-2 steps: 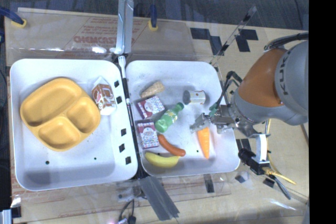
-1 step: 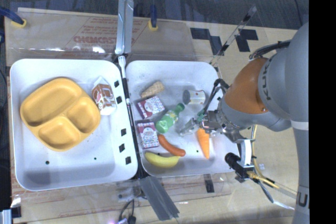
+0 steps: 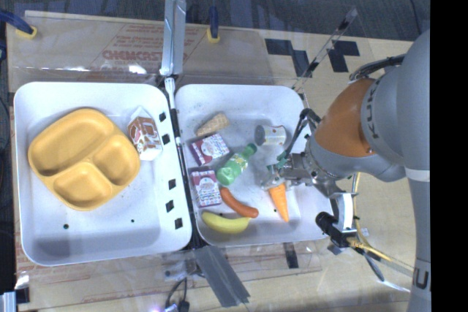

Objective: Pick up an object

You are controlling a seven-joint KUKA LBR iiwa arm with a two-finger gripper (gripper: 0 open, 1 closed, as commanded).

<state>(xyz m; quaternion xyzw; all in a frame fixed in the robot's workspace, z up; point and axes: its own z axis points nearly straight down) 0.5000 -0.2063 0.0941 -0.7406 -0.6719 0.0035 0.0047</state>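
In the camera view, the gripper [image 3: 280,175] hangs low in the right bin [image 3: 241,95], directly over the carrot [image 3: 280,202], probably lining up a grasp; whether it is clenched or released, I cannot tell. The hot dog [image 3: 238,203] lies just left of the carrot.

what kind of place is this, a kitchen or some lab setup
Most likely a robot lab bench, not a kitchen. Two shallow white bins sit side by side, the right one holding toy food such as a banana and a carrot, and a grey arm with an orange band reaches in.
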